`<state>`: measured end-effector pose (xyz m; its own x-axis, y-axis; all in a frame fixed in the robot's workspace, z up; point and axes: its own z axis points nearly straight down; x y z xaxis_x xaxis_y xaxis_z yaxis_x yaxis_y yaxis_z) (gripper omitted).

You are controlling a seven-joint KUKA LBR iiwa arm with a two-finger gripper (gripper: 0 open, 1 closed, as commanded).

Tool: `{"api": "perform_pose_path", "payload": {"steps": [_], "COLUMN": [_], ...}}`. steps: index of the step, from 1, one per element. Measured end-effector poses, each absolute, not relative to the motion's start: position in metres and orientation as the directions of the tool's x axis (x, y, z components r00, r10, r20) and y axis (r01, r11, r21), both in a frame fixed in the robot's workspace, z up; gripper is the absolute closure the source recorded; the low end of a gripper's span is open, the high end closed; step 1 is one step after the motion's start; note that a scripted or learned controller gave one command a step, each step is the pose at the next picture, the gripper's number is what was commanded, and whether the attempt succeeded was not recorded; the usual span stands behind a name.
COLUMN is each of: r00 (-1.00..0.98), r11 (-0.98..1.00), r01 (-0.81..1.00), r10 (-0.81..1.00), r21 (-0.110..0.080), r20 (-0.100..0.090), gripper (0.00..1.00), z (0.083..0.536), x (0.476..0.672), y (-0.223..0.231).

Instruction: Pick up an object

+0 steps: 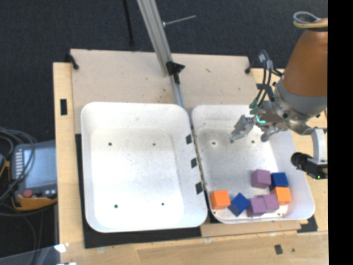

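Judging by their look, your blocks are small foam or wooden cubes: light, stiff, easy to pinch across two flat faces. You'll find them bunched at the near end of the right bin (pixel 287 148): an orange block (pixel 220 199), blue block (pixel 239 203), two purple blocks (pixel 263 205), one more purple (pixel 261 178), plus blue and orange ones at the edge. Your gripper (pixel 252 130) hangs spread and unloaded over the far end, well apart from them. Beside it sits the left bin (pixel 88 164)
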<state>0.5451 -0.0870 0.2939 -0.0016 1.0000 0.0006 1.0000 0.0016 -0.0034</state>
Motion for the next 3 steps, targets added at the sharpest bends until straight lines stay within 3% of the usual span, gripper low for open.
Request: {"api": "perform_pose_path", "payload": {"steps": [1,3], "r00": [0.000,0.002], "r11": [0.000,-0.002], "r01": [1.000,1.000], "r10": [1.000,1.000], "r21": [0.002,-0.005], "r20": [0.000,-0.001], "gripper": [0.00,0.00], "z": [0.296,0.191], "x": [0.546,0.528], "y": [-0.087,-0.097]}}
